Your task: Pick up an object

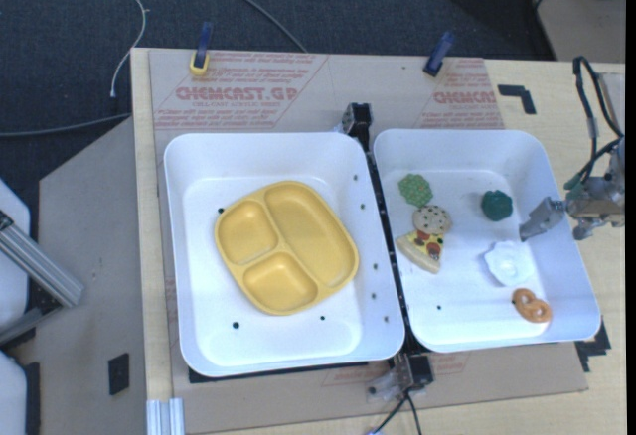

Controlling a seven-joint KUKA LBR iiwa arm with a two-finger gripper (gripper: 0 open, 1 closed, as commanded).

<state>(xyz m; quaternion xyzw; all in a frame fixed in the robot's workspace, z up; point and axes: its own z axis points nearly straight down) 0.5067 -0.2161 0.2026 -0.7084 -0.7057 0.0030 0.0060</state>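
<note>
Dark green toy point(497, 205) just left of the fingers point(545, 217), their opening impossible to tell.

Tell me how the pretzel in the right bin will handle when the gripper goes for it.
The pretzel looks like a small toy piece, so probably light and stiff. It lies flat near the right bin's front wall, so it likely won't roll, but a push may slide it on the smooth white floor. Its low profile may make pinching awkward.

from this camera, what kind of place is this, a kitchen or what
Probably a robot lab test bench, not a kitchen: two white bins clamped to a board, toy food such as a pizza slice and pretzel, loose cables on dark carpet, and a tool.
</note>
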